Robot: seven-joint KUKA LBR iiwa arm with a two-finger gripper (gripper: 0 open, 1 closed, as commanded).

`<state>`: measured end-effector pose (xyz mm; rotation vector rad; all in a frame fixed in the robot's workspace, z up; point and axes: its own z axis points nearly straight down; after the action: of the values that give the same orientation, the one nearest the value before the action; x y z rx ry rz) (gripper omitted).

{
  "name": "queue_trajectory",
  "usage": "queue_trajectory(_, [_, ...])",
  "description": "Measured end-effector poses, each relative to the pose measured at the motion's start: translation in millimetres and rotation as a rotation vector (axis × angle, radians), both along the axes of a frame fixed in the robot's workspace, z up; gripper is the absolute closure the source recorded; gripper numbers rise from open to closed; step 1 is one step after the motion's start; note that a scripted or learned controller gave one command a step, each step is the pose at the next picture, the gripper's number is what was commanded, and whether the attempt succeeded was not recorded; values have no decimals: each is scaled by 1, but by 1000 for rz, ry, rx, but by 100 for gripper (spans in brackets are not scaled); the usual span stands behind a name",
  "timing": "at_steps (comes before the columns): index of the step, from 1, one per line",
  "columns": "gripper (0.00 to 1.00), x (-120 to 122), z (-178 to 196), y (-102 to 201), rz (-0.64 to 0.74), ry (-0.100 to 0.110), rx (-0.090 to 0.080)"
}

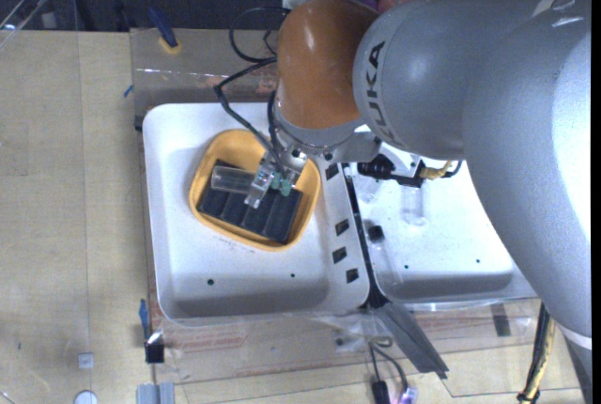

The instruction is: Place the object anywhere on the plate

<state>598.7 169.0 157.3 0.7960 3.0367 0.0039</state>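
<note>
The arm (451, 54) reaches in over the two bins on the surface (66, 205). In the left bin (178, 280) sits a yellow plate (208, 169). A dark, flat object (246, 209) lies on the plate. The fingers (266, 183) hang just above the object's upper part, pointing down at it; whether they are apart or together cannot be told.

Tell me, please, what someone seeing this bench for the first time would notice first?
The big grey arm with its orange band would catch the eye first, sweeping in from the right across the top of the view. Next is the yellow plate in the left bin, with a dark ridged object lying on it. The gripper hangs just over that object.
</note>
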Motion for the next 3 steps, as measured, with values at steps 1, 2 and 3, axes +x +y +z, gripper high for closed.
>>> queue_trajectory(1, [100,49,63,-24,133,-3,-1])
queue_trajectory(2, [100,-54,-11,-18,147,3,-1])
queue_trajectory(3, [100,50,-7,-24,40,1,-1])
